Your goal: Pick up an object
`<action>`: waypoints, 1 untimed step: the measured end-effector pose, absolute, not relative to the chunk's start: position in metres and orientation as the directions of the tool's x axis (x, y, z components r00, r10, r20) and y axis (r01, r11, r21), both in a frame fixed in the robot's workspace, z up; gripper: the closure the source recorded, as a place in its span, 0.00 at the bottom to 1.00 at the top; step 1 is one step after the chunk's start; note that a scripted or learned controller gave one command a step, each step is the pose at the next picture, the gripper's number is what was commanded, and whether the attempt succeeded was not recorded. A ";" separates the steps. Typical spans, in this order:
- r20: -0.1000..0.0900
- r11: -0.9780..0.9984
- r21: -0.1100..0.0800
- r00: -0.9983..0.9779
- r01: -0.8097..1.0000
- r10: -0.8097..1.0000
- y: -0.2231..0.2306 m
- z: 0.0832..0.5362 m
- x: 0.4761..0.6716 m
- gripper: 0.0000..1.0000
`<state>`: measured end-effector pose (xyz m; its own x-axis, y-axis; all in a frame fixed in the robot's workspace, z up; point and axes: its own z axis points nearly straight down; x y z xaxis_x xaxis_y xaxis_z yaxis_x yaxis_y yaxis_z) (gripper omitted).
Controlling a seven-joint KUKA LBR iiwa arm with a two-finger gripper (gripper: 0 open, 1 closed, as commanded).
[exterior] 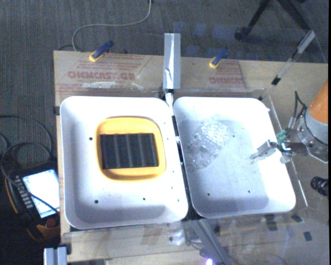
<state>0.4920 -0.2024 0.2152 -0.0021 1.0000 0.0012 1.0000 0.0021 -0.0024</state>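
Note:
A yellow rectangular object with a dark ribbed centre (129,148) lies flat in the left bin (80,200). In the right bin (248,197), a crumpled clear plastic object (206,139) rests left of centre, close to the wall between the bins. My gripper (263,151) reaches in over the right bin's right side and points left. It is well to the right of the clear plastic, with bare bin floor between them. I see nothing in its grasp. The orange band of the arm (326,106) shows at the right edge.
Both bins sit side by side on a wooden board (110,76) held by two blue-and-yellow clamps (101,51). A metal post (171,62) stands behind the seam between the bins. Cables and a small screen (38,189) lie on the floor at left.

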 end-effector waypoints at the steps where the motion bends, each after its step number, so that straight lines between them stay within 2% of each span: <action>1: 0.000 -0.151 -0.001 0.151 0.989 0.989 -0.108 0.244 0.509 0.00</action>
